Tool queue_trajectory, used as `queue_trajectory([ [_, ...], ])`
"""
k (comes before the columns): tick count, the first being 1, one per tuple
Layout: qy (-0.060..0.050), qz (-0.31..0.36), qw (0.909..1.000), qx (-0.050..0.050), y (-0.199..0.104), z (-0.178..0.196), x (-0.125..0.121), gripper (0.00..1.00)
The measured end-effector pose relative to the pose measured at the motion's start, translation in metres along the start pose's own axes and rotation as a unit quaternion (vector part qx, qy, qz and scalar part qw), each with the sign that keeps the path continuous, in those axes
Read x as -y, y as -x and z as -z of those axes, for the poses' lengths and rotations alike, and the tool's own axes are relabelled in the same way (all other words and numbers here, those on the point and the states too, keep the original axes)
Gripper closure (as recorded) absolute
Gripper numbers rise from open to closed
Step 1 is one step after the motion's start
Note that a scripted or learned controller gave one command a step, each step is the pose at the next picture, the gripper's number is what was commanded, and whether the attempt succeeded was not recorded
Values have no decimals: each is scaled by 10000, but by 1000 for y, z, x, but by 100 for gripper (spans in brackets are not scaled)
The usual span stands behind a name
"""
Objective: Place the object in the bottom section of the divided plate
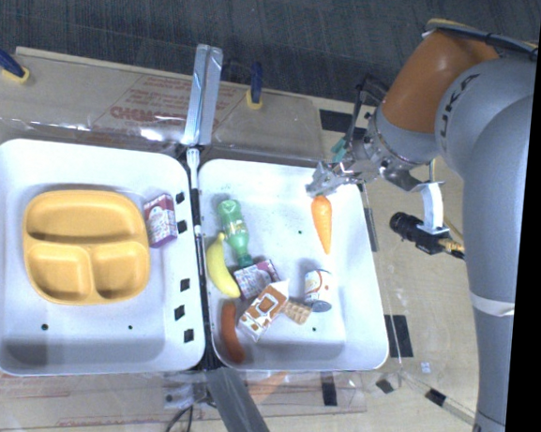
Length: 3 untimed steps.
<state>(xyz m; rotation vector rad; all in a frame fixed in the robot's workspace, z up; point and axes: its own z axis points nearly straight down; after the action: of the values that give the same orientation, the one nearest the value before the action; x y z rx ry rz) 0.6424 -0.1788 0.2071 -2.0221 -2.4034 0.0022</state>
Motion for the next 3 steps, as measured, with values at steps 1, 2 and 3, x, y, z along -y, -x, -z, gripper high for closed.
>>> queue_trajectory([
  [1, -20, -474, 9989, -6, -68, -38, 36, 100],
  [2, -17, -478, 9989, -5, -67, -38, 36, 0],
  [3, -7, -771, 9970, -3, 5, -116, 47, 0],
])
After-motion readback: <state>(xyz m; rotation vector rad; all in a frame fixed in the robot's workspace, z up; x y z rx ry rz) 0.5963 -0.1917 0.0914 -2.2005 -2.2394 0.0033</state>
